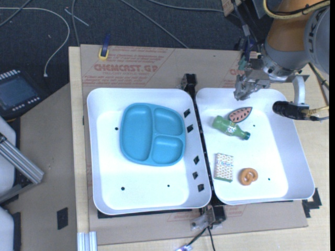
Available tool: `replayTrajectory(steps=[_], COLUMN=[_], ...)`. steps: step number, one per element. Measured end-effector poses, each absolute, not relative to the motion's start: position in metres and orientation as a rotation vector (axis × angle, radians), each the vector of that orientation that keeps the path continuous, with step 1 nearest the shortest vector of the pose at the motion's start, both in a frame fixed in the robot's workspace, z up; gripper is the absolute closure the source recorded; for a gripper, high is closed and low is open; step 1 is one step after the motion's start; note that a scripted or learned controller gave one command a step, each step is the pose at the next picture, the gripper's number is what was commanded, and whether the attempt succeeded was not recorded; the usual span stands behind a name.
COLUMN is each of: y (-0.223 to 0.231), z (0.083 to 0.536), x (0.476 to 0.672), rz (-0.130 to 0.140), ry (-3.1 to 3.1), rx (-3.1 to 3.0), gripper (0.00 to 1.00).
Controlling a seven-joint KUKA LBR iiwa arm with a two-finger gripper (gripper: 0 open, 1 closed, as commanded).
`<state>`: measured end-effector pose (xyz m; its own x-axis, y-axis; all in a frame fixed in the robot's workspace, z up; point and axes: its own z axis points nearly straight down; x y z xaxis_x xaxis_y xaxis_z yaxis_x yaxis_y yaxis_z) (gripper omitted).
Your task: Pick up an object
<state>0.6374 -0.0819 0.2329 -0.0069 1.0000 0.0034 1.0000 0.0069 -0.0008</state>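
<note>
In the camera view, the gripper (244, 92) hung over the right bin's (293, 156) far edge; whether it was open or closed could not be told. The green bottle (230, 127) lay nearby in that bin, its long axis slanting, neck pointing toward the near right. A watermelon slice (240, 114) lay just beside it.

Gripper (244, 91) is hanging over the back edge of the right bin (293, 156), nothing in it. Sitting in that bin: watermelon slice (240, 114), green bottle (230, 127), small carton (224, 167), pretzel (248, 176). Blue divided plate (153, 134) is lying in the left bin (104, 156).
</note>
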Motion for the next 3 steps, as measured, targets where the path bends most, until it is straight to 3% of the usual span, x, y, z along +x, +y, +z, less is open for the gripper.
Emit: replayTrajectory(steps=[1, 2, 3], y=[-0.032, 0.027, 0.082], z=[0.236, 0.226, 0.226], x=[0.633, 0.645, 0.638], rz=[-0.002, -0.003, -0.001], ry=[-2.225, -2.227, -2.226], rx=[-2.213, -2.213, -2.213], gripper=[1.0, 1.0, 1.0])
